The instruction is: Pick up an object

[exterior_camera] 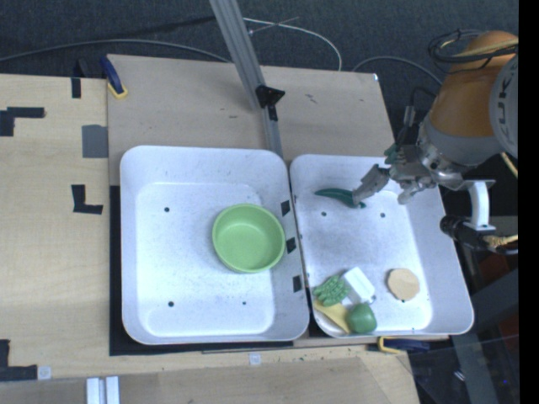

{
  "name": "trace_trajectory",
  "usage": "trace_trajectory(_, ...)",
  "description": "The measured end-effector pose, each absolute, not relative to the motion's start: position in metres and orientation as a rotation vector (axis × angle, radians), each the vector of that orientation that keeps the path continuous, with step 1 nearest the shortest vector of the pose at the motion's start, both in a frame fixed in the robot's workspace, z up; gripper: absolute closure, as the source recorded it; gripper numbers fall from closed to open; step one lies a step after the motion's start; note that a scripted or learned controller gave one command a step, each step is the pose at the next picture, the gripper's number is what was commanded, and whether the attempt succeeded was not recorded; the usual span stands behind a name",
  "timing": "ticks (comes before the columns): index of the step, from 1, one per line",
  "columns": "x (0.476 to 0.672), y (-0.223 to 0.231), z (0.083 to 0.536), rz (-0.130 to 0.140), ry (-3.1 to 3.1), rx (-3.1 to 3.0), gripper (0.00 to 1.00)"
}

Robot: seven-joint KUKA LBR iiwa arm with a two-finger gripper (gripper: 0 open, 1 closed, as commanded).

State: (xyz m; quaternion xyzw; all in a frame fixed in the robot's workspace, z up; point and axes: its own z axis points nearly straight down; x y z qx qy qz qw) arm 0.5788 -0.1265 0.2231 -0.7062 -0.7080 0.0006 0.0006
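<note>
A dark green object (337, 195) lies in the right bin (438, 251), touching one finger of the spread end effector (392, 188).

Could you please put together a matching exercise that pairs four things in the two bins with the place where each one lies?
Things:
1. green bowl
2. dark green utensil
3. tan round piece
4. green ball

Places:
A. near edge of the right bin, among the cluster of small items
B. far part of the right bin, beside the gripper
C. right part of the left bin
D. near right part of the right bin, lying alone

Pairs: 1-C, 2-B, 3-D, 4-A
</note>
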Motion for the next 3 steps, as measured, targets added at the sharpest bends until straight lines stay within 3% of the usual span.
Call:
trace_trajectory(1, 0.579, -0.127, 0.223, 0.001, -2.223, -2.218, 0.00)
trace_trajectory(3, 0.571, -0.113, 0.112, 0.009, -2.218, -2.215, 0.00)
